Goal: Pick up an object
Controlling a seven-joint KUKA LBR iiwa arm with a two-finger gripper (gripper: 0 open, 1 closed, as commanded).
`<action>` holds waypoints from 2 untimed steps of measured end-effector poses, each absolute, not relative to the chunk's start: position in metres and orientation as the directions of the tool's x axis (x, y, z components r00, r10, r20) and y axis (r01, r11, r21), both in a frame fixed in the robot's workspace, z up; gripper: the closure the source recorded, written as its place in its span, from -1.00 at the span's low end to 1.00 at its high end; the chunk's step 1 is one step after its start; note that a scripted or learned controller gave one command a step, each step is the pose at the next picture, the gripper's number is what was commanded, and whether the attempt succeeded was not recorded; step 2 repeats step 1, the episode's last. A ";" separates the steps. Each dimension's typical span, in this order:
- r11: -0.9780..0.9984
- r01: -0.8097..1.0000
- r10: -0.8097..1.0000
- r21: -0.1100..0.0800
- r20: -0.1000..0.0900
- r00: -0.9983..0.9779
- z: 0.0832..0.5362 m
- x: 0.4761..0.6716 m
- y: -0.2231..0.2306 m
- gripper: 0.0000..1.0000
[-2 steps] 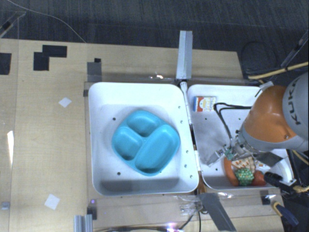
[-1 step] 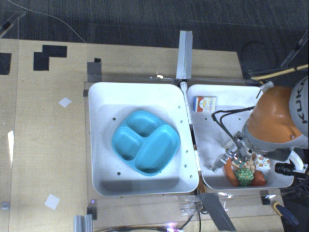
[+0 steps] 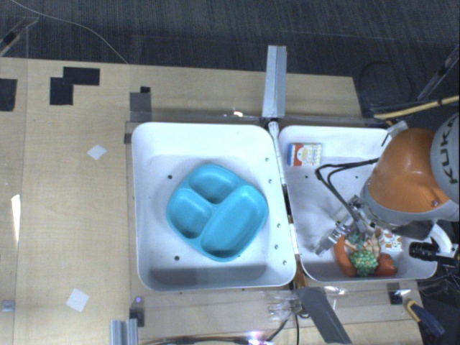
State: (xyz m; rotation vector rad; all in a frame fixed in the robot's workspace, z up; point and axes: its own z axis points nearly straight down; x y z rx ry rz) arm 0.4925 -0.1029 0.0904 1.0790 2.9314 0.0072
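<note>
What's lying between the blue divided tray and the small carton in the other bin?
In the camera view, only the bins' adjoining walls separate the blue tray from the carton.

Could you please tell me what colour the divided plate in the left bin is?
The divided plate is light blue, seen clearly in the camera view.

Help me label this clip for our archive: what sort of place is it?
Most likely a robotics lab bench for pick tests: two white bins fixed to a wooden bench, an industrial arm over the right bin's toy items, and carpet beyond.
</note>
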 end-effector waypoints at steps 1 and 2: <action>0.761 0.648 0.648 0.011 -0.015 -0.761 0.090 0.492 -0.103 -1.00; 0.761 0.648 0.648 0.011 -0.015 -0.761 0.090 0.492 -0.103 -1.00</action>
